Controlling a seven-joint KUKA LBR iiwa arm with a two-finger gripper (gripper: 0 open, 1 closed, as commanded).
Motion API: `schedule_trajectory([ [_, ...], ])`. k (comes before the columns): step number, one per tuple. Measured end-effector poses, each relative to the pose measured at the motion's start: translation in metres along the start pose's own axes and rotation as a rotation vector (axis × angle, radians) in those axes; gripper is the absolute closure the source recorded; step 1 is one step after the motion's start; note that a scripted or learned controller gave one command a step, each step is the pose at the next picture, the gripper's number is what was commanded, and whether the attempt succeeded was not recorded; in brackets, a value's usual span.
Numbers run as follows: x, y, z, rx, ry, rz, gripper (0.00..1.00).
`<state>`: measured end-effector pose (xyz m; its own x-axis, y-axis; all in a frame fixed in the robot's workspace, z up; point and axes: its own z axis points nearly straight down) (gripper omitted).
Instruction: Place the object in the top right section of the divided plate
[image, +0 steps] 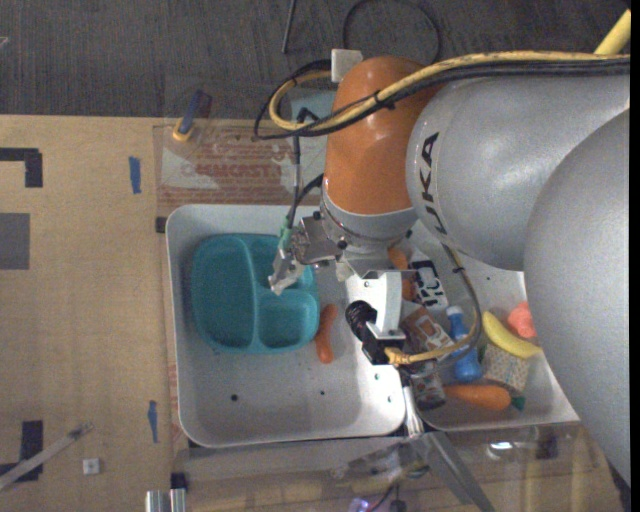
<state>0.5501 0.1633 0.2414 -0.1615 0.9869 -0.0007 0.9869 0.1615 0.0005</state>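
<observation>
A teal divided plate (235, 295) lies in the upper left part of the left white bin (270, 395). My gripper (283, 274) hangs over the plate's right side, near the ridge between its sections. The wrist hides what is under the gripper. A small orange, carrot-like object (326, 334) lies on the bin floor just off the plate's right edge, below and to the right of the gripper.
The right bin (548, 402) holds a yellow banana (510, 338), an orange carrot (480, 396), a blue item (464, 352), a pink item (522, 320) and some packets. The big grey arm covers most of that bin. Bare bin floor lies below the plate.
</observation>
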Motion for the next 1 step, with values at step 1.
schedule_trajectory([
  [1, 0.0037, 0.0019, 0.0152, 0.004, 0.000, 0.011, 0.00],
])
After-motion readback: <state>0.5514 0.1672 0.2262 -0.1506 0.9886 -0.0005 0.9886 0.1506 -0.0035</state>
